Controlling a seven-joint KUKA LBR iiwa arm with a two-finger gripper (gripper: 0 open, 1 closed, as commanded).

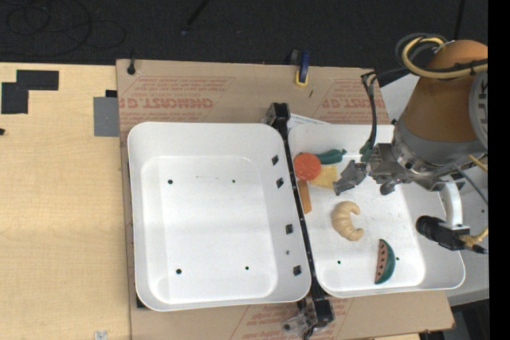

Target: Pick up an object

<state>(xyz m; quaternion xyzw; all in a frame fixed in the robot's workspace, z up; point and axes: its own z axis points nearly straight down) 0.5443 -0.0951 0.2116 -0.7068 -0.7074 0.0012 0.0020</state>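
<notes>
the pale tan croissant-shaped toy point(348, 220) lies in the right-hand shallow white bin point(430, 276), near that bin's middle. you see it as a curved crescent whose long axis runs from upper right to lower right, with the bulge toward the left bin and both tips pointing right; the lower tip hooks a little downward.

just above it, well apart from touching, sits a round red-orange tomato-like ball point(307, 166) close to the divider, and beside that a yellow wedge-shaped piece point(325, 177) with a dark green pepper-like piece point(332, 156) lying along its upper side, its long axis roughly level. to the lower right of the croissant you find a watermelon slice with a green rind and red flesh point(384, 262), standing nearly upright in the frame, near the bin's front wall.

the grey two-finger gripper point(349, 176) hangs over the right bin, just above and to the right of the croissant, its dark tip close to the yellow wedge. you cannot tell from this view how wide its fingers stand, and nothing is seen clamped in them. the arm's orange band point(438, 95) rises at the right.

the left-hand shallow white bin point(143, 171) sits alongside, joined by black clips point(280, 117) on the brown cardboard-covered bench point(199, 95).
</notes>
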